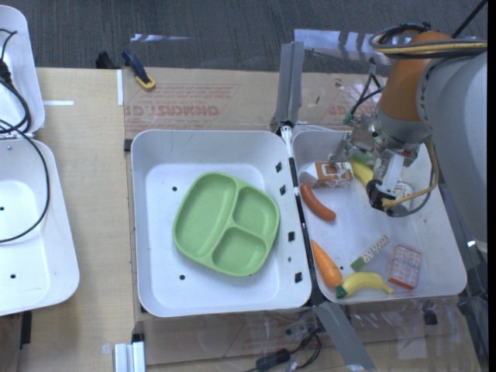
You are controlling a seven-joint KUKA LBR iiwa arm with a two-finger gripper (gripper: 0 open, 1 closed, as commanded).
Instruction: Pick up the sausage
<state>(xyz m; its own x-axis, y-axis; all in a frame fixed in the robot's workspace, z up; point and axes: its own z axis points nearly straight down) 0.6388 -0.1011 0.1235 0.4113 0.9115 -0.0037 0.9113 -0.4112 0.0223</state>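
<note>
The right bin (442,231) is crowded. A small orange and white carton (335,175) sits near its far left corner, and a yellow thing (361,171) lies just beside it, partly under the arm; what it is cannot be told. Toward the near edge a carrot (327,263) lies along the left wall, with a banana (366,284) close to its tip. A thin green and white strip (370,252) lies slanted above the banana, and a pinkish packet (404,266) lies to the strip's right. The left bin (155,285) holds a green divided plate (226,224). On the desk (77,91) behind the bins lies a blue and yellow tool (137,70).

The sausage (318,203) lies slantwise on the floor of the right bin, close to the wall that the two bins share, apart from the carrot below it. The hand (358,155) hangs over the far part of the same bin, up and to the right of the sausage in this view. The carton sits between the two, just above the sausage's upper end. Whether the hand is apart or together cannot be told, and nothing shows in its grip.
</note>
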